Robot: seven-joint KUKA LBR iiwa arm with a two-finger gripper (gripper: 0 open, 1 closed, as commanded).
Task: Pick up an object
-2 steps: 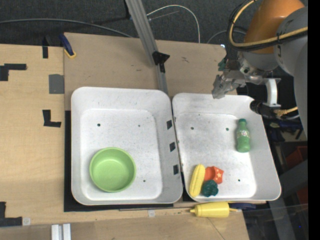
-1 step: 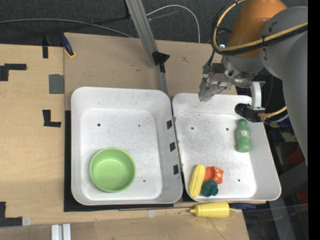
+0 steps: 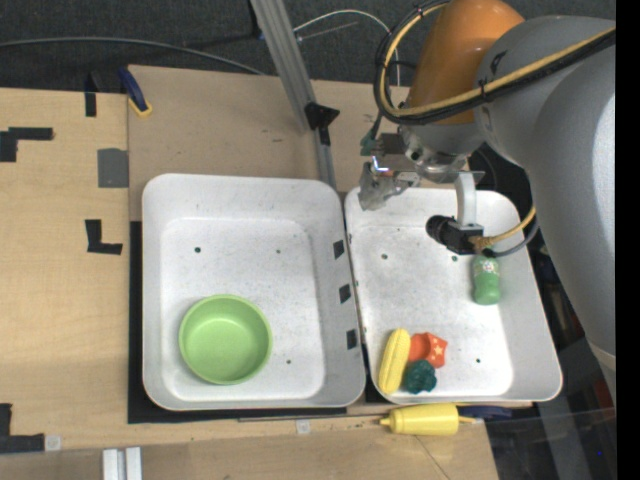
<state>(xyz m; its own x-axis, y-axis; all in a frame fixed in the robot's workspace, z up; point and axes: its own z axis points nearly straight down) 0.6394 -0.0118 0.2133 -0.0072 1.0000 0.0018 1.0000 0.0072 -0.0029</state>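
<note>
My gripper (image 3: 378, 190) hangs over the far left corner of the right bin (image 3: 520, 368), below the orange band of the arm. A green cylinder-shaped object (image 3: 487, 283) lies by that bin's right wall. At the bin's near edge a yellow piece (image 3: 393, 358), an orange-red piece (image 3: 431, 347) and a dark green piece (image 3: 420, 376) lie bunched together, well apart from the gripper. Nothing shows in the gripper's grasp.
A light green bowl (image 3: 225, 338) sits in the near left part of the left bin (image 3: 160, 208). A yellow bottle-like object (image 3: 425, 420) lies on the bench just outside the right bin's front rim. A grey metal pole (image 3: 290, 58) rises behind the bins.
</note>
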